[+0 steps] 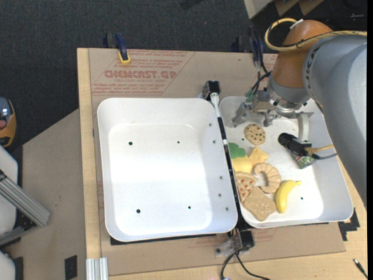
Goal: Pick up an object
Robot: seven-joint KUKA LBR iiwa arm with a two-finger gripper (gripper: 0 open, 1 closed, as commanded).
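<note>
With our gripper (pixel 256 111) low at the right bin's (pixel 326 214) far edge, just beyond the round cookie (pixel 254 134), its grasp unreadable, we risk nudging that cookie into the crowded toy food.

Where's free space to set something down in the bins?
The left bin has bare floor wall to wall. The right bin is crowded along the divider: cookie, banana, crackers. Gripper occupies its far end.
</note>
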